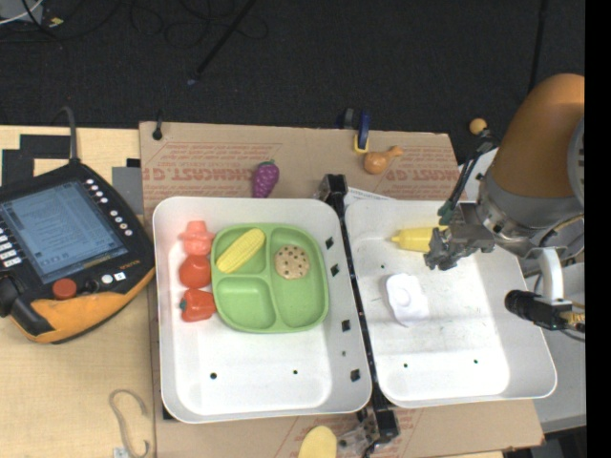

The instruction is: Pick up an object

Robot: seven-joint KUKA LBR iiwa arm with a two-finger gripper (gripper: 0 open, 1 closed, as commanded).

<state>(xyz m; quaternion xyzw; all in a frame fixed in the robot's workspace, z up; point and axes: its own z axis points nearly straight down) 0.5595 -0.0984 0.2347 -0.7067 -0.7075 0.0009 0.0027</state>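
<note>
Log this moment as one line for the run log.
stage: reaching | tool: over right bin, beside yellow object | white object: untouched | nothing seen held

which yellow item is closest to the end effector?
The yellow item in the right bin, just left of the end effector. The corn sits in the green tray.

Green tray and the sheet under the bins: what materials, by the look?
Green tray: likely moulded plastic, smooth with a slight sheen, uniform colour, rounded compartment walls. Sheet under the bins: corrugated cardboard by the look, matte brown with printed red lettering and a flat cut edge.
</note>
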